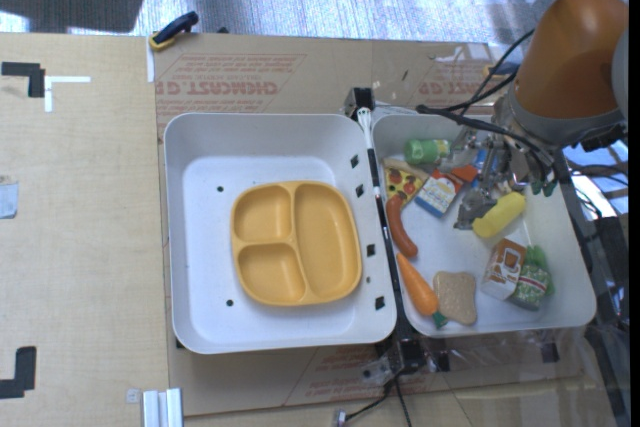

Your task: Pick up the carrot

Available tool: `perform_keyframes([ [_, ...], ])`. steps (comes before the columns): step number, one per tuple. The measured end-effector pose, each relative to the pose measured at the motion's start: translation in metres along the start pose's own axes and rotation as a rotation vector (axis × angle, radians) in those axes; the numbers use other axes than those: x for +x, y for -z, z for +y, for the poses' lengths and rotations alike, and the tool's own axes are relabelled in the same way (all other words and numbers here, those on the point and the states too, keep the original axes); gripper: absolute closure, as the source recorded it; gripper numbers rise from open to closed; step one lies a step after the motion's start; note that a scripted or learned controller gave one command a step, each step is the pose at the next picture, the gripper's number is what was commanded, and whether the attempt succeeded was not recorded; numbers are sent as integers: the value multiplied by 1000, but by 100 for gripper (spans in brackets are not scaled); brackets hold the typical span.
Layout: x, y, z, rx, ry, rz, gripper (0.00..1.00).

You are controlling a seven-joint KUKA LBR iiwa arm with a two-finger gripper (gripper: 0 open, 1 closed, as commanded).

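Note:
The carrot [417, 286] is orange with a green stub at its near end. It lies along the left wall of the right bin [565, 245], near the front, beside a slice of bread [456, 297]. My gripper [478, 203] hangs over the middle of the same bin, to the carrot's upper right and well apart from it. It sits close to a yellow banana-like toy [500, 214]. The grey arm with its orange band [572, 55] reaches in from the right.
The right bin also holds a red sausage [401, 225], a pizza slice [402, 182], a green toy [428, 151], a blue-white carton [436, 195], an orange-white carton [505, 270] and a green vegetable [536, 281]. A yellow divided plate [297, 242] lies in the left bin [190, 215].

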State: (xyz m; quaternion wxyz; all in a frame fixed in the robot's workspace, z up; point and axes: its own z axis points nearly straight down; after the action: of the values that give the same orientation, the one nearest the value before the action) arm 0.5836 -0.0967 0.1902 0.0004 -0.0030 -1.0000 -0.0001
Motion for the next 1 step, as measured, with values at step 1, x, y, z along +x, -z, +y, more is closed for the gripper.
perform_keyframes([
  [1,46,0,64,0,-50,1,0],
])
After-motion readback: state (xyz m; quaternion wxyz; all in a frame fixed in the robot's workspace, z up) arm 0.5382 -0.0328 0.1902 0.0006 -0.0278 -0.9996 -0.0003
